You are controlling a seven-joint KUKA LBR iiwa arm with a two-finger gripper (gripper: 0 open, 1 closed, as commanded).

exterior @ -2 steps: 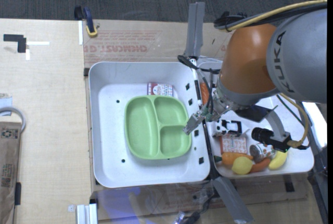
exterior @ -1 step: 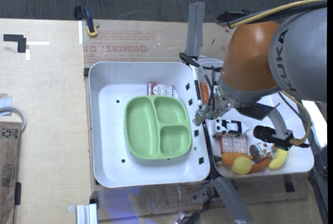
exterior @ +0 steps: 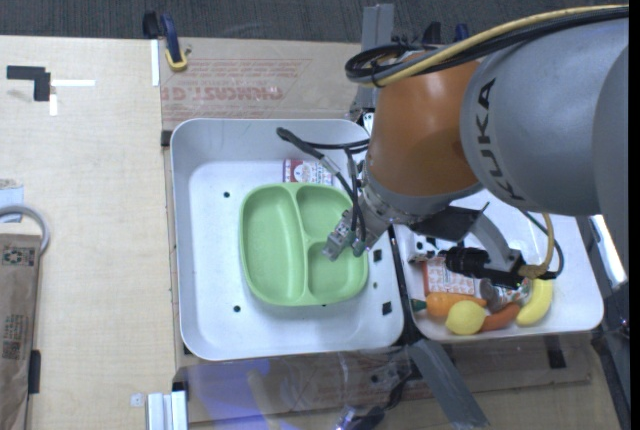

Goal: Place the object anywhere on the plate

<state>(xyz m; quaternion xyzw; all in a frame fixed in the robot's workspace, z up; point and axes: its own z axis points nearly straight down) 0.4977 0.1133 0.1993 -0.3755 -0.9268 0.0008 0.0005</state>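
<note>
A light green divided plate (exterior: 285,243) lies in the left white bin (exterior: 205,248). My gripper (exterior: 341,244) hangs low over the plate's right-hand compartment, close to its right rim, at the end of the grey arm with the orange band (exterior: 420,133). The metal tip is small and partly shadowed by the wrist. I cannot make out any object between the tips or lying on the plate under them.
A red and white packet (exterior: 300,171) lies behind the plate in the left bin. The right bin (exterior: 575,313) holds a yellow lemon (exterior: 465,317), a banana (exterior: 538,302), an orange carrot (exterior: 497,316) and a printed packet (exterior: 445,276). The arm covers most of the right bin.
</note>
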